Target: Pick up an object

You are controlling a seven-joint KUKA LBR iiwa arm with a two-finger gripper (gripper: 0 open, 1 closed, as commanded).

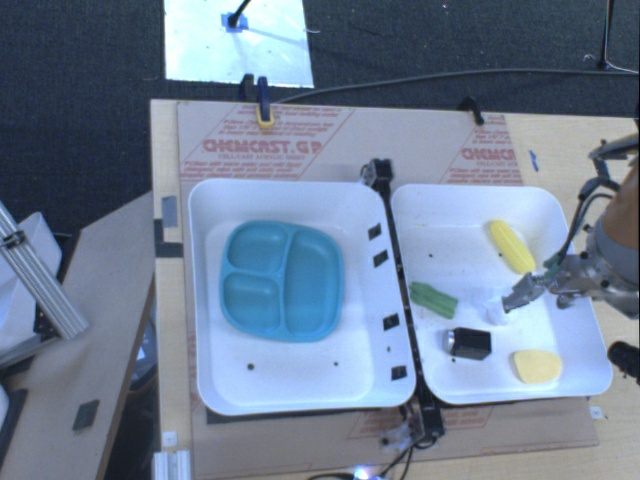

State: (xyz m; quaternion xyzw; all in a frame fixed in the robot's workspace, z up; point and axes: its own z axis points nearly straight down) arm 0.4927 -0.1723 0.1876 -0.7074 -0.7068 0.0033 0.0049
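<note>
Gripper (516,298), grip state unreadable, hung at frame right over the small white piece (495,313), so you risked it nudging that away and grabbing nothing.

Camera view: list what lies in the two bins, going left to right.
Blue divided plate → green object → black block → small white object, beside the gripper. The yellow corn and pale yellow piece overlap in order, so unranked.
</note>
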